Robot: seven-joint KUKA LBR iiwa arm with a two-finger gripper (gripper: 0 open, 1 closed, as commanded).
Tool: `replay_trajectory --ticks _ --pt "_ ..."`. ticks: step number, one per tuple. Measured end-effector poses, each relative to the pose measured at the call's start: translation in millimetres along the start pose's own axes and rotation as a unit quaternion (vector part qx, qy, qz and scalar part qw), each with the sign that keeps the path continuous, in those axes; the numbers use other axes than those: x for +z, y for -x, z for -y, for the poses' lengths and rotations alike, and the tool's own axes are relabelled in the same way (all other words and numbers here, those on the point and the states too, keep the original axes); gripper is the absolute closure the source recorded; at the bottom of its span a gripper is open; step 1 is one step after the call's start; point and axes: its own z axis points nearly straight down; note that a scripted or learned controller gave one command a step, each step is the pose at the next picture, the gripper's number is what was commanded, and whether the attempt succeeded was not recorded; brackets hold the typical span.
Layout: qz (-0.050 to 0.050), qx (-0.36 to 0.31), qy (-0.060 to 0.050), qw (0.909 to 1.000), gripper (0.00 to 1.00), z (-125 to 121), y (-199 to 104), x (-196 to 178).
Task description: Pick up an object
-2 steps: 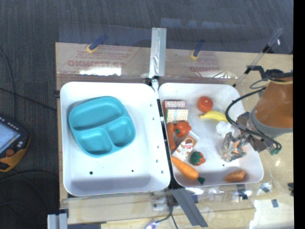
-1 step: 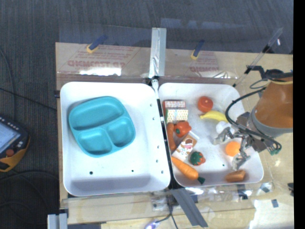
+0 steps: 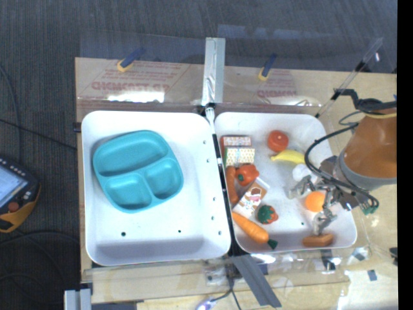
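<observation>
— What's the biggest thing you see from here?

— The surface (image 3: 97, 86), brown board under two white bins. The left bin (image 3: 193, 173) sits well away from the gripper, across the divider, and holds a blue compartment tray (image 3: 137, 168). The right bin (image 3: 258, 123) is the one the gripper is in.

— And the arm?

— The arm (image 3: 377, 148) comes in from the right, its orange band just above and to the right of the gripper. The gripper (image 3: 314, 205) is down in the right bin's near right corner, its metal fingers (image 3: 299, 187) spread on either side of an orange ball (image 3: 314, 201). The ball sits between them, so it looks gripped, though I can't be sure the pads press on it.

— What else is around it?

— Left of the gripper, a long carrot (image 3: 250, 227) lies slanted along the bin's near left side. Farther left and up, a small patterned box (image 3: 237, 148) stands by the divider, with a red pepper (image 3: 246, 173) just below it. A banana (image 3: 288, 155) lies up and left of the gripper, quite near, and a tomato (image 3: 278, 139) just beyond that. A strawberry (image 3: 267, 214) rests left of the gripper, touching a little printed card (image 3: 250, 197). Right below the gripper, a small brown sausage-shaped piece (image 3: 317, 240) lies against the near wall.
</observation>
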Motion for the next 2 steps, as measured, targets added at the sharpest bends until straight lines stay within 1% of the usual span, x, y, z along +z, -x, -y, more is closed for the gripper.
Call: replay_trajectory --ticks 1,2 --pt "0.001 0.000 -0.001 1.0000 1.00 0.2 1.9 -9.2" --pt "0.001 0.000 -0.001 1.0000 0.00 0.1 1.8 -9.1"
